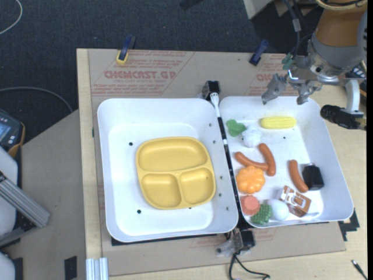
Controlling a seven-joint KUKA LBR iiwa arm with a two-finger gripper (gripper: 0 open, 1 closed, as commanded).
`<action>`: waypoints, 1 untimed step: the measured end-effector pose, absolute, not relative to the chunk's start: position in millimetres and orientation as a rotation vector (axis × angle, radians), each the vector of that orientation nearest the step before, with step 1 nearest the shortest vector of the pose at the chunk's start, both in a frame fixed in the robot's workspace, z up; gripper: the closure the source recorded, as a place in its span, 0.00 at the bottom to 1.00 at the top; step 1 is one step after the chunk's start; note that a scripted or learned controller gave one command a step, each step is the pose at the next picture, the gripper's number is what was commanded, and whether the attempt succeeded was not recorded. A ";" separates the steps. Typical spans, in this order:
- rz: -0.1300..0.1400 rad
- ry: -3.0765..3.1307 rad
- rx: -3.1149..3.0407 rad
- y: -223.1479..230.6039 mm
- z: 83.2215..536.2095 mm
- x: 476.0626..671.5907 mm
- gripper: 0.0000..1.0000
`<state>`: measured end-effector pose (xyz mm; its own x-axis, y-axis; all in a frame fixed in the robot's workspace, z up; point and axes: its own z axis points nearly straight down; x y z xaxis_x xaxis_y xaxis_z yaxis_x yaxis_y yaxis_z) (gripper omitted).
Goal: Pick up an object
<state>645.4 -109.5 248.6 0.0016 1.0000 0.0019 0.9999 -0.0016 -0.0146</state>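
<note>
You see the claw (pixel 286 90) hanging over the far edge of the right bin (pixel 333 156), fingers spread wide, nothing between them. The corn cob (pixel 278 122) lies just near of it, inside the bin at the far end, apart from the fingers.

Right bin contents, far to near:
- green leafy piece (pixel 235 127) and white ball (pixel 252 137), touching, at the far left
- two sausages (pixel 259 158) crossing mid-bin; a third sausage (pixel 296 175) to their right, beside a black block (pixel 313 177)
- orange pumpkin (pixel 250 179) against the left wall
- at the near end: a red round piece (pixel 250 203), broccoli (pixel 262 214), a white egg-like item (pixel 280 210), and a brown-and-white packet (pixel 297 200)

Left bin (pixel 111 156) carries a yellow three-compartment tray (pixel 175 172), flat, roughly centred.

Both bins sit on a brown board on the worktop (pixel 93 98), with a yellow clamp (pixel 124 51) and a blue clamp (pixel 259 52) at its far edge.
</note>
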 end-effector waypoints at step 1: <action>0.000 -2.221 -2.221 -109.4 257.1 647.6 0.00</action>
